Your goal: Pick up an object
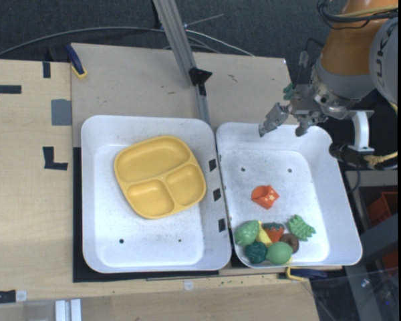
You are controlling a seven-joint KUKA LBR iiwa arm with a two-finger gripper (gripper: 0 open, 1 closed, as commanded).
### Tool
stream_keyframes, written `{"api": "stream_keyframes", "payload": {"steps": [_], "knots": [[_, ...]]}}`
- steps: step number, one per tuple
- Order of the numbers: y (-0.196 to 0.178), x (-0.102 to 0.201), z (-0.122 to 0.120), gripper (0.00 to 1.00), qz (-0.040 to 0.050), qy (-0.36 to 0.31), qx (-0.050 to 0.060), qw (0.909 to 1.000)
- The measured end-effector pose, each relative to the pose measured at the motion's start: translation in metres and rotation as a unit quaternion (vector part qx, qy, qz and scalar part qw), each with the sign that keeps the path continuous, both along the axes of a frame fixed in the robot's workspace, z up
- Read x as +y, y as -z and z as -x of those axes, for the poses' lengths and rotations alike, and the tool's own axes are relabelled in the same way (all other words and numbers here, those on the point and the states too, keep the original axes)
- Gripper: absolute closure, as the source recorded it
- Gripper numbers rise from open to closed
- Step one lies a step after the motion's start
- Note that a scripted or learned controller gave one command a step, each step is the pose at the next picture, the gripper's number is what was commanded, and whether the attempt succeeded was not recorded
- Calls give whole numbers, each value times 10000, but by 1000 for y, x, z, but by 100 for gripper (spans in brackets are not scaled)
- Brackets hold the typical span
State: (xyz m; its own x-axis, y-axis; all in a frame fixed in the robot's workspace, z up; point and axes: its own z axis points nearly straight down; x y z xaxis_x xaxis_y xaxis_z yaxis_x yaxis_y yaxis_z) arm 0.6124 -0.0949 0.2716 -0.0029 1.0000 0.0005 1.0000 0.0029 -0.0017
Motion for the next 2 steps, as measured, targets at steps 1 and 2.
{"api": "stream_keyframes", "payload": {"steps": [1, 2], "knots": [[0, 0, 0, 0, 0, -2, -1, 10000], [64, -4, 0, 0, 6, 9, 30, 10000]]}}
